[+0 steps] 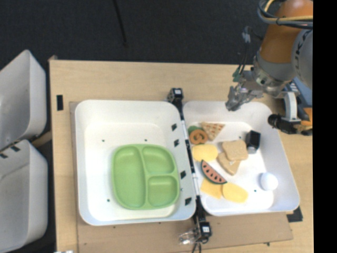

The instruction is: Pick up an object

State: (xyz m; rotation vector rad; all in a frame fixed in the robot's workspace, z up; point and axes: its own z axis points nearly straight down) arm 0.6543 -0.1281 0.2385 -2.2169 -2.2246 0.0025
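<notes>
White right bin (274,141): toy food is seen heaped at centre-right of frame, nothing lifted.
Gripper (234,100): poised at bin's upper rim; nothing is seen held, finger state cannot be told.
Watermelon slice (212,173): untouched.
Progress: grasp not yet made.

tray (145,175) in left bin (89,141) (food pieces (221,162) in right bin (279,157)).

Even overhead light, soft shadows, white bins (84,141) bright, background dark, slightly soft focus.
</notes>
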